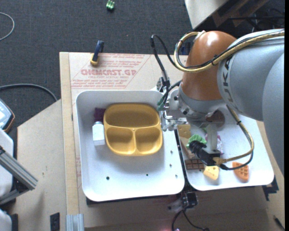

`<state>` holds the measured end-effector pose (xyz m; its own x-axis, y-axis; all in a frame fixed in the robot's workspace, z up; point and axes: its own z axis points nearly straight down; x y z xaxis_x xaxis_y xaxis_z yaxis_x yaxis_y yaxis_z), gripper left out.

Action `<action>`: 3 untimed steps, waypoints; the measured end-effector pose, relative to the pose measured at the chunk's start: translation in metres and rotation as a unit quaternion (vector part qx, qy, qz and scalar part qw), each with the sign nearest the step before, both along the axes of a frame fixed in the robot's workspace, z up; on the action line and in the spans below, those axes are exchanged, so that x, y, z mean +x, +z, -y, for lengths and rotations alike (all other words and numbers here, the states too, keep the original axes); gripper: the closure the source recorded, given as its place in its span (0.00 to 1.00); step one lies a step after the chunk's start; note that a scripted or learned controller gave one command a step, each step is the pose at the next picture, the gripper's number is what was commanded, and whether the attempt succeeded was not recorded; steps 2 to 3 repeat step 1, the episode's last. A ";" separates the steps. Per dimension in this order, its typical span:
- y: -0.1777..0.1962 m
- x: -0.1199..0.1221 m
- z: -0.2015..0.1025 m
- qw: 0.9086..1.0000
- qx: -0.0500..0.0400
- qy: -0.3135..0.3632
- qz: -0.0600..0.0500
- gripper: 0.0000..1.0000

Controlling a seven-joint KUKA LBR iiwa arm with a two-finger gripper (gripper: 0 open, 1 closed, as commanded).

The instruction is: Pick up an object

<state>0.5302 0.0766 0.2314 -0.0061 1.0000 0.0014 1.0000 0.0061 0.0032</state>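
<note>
My gripper (168, 118) hangs over the rim between the two bins, at the right edge of the yellow divided plate (133, 128) that lies in the left bin (131, 180). Left of the plate stand a small white bottle (98, 133) and a purple thing (99, 112). In the right bin (257, 173) lie a yellow cheese wedge (211, 173), an orange waffle piece (241, 173), a brown chocolate bar (194, 164), a tan piece (184, 131) and a green leafy thing (197, 139). The wrist hides the back of the right bin.
A blue and yellow tool (96, 53) lies on the cardboard sheet (113, 72) behind the bins. A small green thing (110, 5) sits on the dark floor beyond. The arm's grey body (253, 76) covers the upper right.
</note>
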 end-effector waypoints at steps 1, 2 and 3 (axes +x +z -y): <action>-0.015 0.006 -0.002 1.000 -0.001 -0.002 -0.003 1.00; -0.015 0.006 -0.002 1.000 -0.001 -0.002 -0.003 1.00; -0.015 0.006 -0.002 1.000 -0.001 -0.002 -0.003 1.00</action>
